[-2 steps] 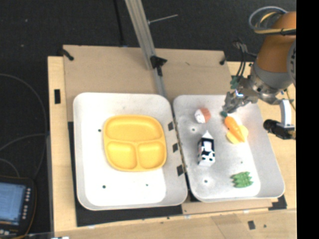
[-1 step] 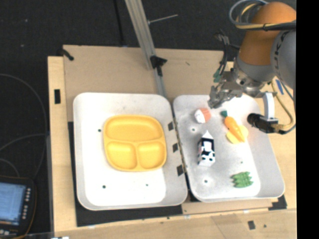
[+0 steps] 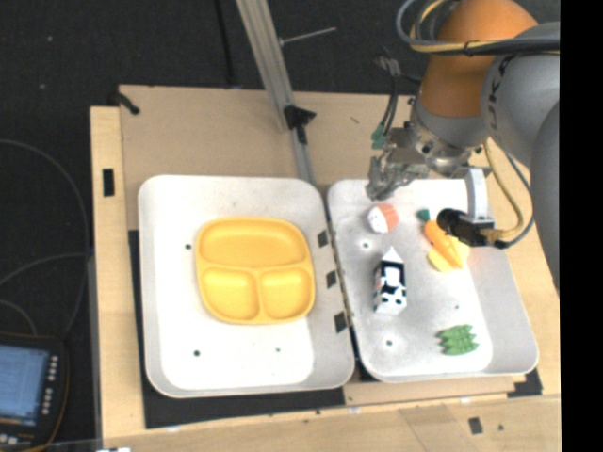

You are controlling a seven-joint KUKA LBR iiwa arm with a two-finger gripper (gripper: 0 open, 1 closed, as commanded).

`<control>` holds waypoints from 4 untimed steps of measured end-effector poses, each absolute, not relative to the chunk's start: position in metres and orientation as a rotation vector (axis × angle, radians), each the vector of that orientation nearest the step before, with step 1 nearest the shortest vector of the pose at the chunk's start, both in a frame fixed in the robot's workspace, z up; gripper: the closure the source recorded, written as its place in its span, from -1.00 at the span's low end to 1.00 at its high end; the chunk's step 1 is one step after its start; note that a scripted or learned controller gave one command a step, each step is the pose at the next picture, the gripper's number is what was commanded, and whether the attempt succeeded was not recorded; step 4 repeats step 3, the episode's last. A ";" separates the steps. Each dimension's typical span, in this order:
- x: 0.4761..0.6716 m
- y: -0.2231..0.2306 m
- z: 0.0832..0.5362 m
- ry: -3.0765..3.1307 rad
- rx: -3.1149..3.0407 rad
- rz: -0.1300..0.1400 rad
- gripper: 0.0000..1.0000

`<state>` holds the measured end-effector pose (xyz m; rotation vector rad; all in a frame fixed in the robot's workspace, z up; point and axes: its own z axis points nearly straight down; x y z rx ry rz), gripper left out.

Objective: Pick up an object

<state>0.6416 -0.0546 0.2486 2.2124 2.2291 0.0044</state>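
The likeliest target is the small pink-and-white object, which lies on the floor of the right bin near its far left corner. It is rounded and stubby, with no clear long axis from this height; its pink end faces right and toward the far rim, its white end toward the divider between the bins. The gripper hangs just above and beyond it, at the bin's far edge, and whether the jaws are spread or closed cannot be told from this slanted view. Nothing can be seen between them.

So the task looks to be at its approach stage: no object is lifted, and the descent, the closing and the raise are all left to do.

Just in front of the target stands a black-and-white carton, cow-patterned, its long axis running roughly from the far rim toward the near one, peaked top pointing away from the camera. To the right lies a yellow-and-orange toy, elongated and slanting from upper left to lower right, partly under a black fitting on the arm. A green leafy piece sits near the front right corner, long axis nearly side to side.

The left bin holds a yellow divided plate. Both bins rest on the counter.
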 end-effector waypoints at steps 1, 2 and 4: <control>0.656 0.002 0.239 2.229 2.213 0.002 1.00; 0.666 0.044 0.239 2.227 2.214 0.003 1.00; 0.676 0.089 0.247 2.229 2.213 0.004 1.00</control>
